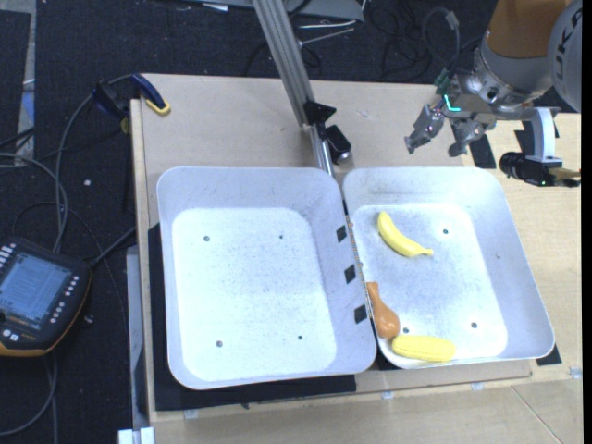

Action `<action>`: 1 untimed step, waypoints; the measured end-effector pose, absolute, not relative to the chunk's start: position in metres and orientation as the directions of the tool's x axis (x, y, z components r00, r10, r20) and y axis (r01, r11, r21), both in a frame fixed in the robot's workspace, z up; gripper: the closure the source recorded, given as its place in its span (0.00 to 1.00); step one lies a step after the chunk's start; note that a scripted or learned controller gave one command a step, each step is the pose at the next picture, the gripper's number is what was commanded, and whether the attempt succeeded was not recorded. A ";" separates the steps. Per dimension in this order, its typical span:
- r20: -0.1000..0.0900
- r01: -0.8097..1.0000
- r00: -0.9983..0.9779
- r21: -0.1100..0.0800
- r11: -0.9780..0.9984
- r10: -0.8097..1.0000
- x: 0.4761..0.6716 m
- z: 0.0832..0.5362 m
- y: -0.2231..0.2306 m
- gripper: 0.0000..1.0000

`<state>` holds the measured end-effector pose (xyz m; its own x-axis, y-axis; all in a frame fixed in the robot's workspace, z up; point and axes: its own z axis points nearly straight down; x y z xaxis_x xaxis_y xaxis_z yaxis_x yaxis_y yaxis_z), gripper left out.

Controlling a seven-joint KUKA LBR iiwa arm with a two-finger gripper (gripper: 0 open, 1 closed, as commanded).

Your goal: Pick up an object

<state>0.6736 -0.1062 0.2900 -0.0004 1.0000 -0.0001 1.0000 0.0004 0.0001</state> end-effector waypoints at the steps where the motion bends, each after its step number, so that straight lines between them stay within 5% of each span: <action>1: 0.000 1.000 0.000 0.000 0.000 1.000 0.674 0.290 -0.106 0.00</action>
